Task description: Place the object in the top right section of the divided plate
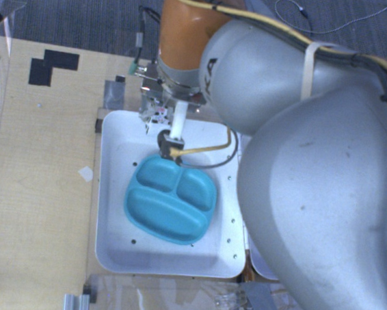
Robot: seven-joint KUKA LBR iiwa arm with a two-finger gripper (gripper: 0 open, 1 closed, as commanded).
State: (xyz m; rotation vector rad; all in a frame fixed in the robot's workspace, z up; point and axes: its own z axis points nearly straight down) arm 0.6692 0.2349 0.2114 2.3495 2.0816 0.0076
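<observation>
Here, nearest the camera, the white bin (162, 261) holds one blue divided plate (171, 200), lying tilted so that its single long section runs along the near side, from about eight o'clock to four o'clock, and its two smaller sections sit side by side on the far side. That makes three sections in all, and nothing can be made out lying in any of them. Just beyond the plate's far rim, at roughly twelve o'clock from its middle, the gripper (170, 146) hangs on a pale stem below the orange band of the one arm (320, 130). The tip is small and dark from this angle; whether the jaws are wide or narrow, or pinch anything, I cannot tell, and no separate object to be placed can be picked out. The relation that matters is short: the top right section (197, 188) lies at about four to five o'clock from the tip, close by, just over the rim. A second white bin (259, 266) peeks out from under the arm, resting like the first on the pale counter (41, 169).
</observation>
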